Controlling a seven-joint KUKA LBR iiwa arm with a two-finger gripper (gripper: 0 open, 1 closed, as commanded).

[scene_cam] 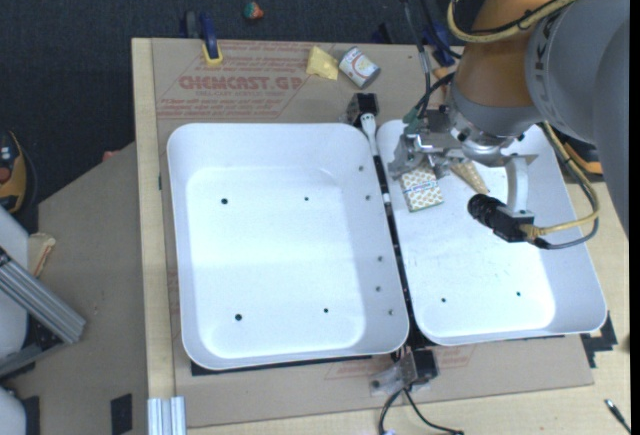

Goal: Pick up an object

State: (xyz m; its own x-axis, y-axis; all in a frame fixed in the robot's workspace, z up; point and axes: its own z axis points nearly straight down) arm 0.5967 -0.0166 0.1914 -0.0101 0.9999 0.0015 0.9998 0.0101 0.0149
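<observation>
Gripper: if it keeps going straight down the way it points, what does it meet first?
Most likely the patterned block in the right bin, which lies right at the gripper. Depth is unclear from this view, so it may already touch.

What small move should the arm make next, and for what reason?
Probably a short descent straight down. The hand sits low in the right bin, just above the small patterned block, which lies flat on the bin floor near the left wall.
</observation>
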